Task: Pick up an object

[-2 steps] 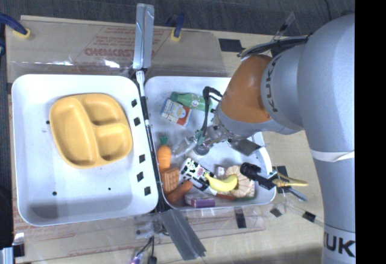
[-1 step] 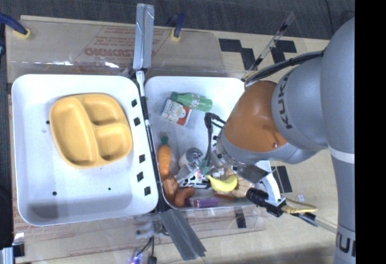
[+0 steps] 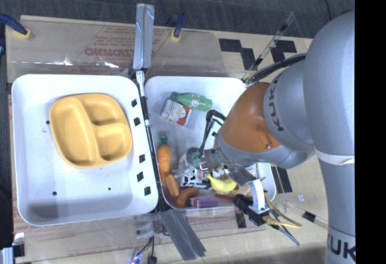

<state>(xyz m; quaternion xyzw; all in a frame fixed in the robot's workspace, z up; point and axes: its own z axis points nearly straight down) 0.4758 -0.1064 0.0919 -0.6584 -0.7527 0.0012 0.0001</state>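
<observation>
The right bin (image 3: 199, 81) holds a green bottle (image 3: 190, 101) and a small orange-and-white carton (image 3: 175, 113) near its back. An orange carrot (image 3: 164, 158) lies along its left wall. At the front lie a brown sausage (image 3: 186, 196), a black-and-white cow-patterned toy (image 3: 192, 180), a yellow banana (image 3: 222, 184) and a purple piece (image 3: 205, 202). My gripper (image 3: 201, 163) reaches down into the bin's front half, just above the cow-patterned toy and left of the banana. The arm's orange band (image 3: 247, 127) hides the bin's right side.
In the left bin (image 3: 30, 136) a yellow divided plate (image 3: 90, 129) lies toward the back. A metal divider (image 3: 143, 37) stands between the bins at the back. The objects at the right bin's front crowd close together.
</observation>
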